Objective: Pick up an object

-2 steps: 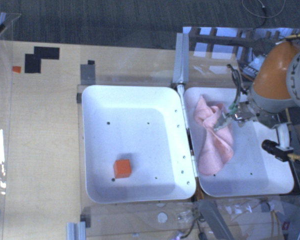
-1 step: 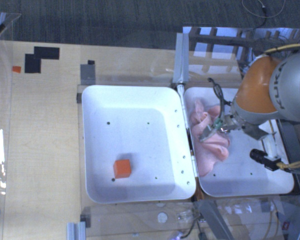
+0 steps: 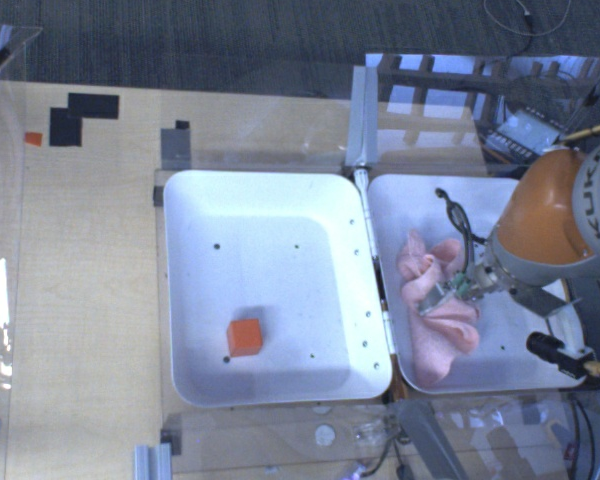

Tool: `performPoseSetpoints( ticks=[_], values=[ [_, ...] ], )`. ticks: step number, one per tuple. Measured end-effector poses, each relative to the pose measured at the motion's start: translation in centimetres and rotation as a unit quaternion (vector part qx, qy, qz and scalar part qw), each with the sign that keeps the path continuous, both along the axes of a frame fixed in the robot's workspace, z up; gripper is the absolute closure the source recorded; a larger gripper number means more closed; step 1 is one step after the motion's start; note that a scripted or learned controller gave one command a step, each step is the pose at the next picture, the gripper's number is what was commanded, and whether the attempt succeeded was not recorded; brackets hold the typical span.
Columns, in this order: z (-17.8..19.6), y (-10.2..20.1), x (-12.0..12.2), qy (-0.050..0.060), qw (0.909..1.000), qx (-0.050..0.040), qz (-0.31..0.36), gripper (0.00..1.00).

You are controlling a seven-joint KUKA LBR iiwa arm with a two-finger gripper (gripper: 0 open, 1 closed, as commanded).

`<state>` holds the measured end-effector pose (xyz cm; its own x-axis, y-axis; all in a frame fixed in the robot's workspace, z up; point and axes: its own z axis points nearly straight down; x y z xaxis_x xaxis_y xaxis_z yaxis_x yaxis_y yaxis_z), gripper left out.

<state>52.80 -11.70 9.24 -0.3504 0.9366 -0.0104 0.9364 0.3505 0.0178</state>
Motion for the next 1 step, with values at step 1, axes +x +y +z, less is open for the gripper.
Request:
performPoseSetpoints(
  ticks=[1],
  values=[
    [-0.09,1.47,5.90,0.000,0.9990,0.0020,-0.044,0.00]
  ],
)
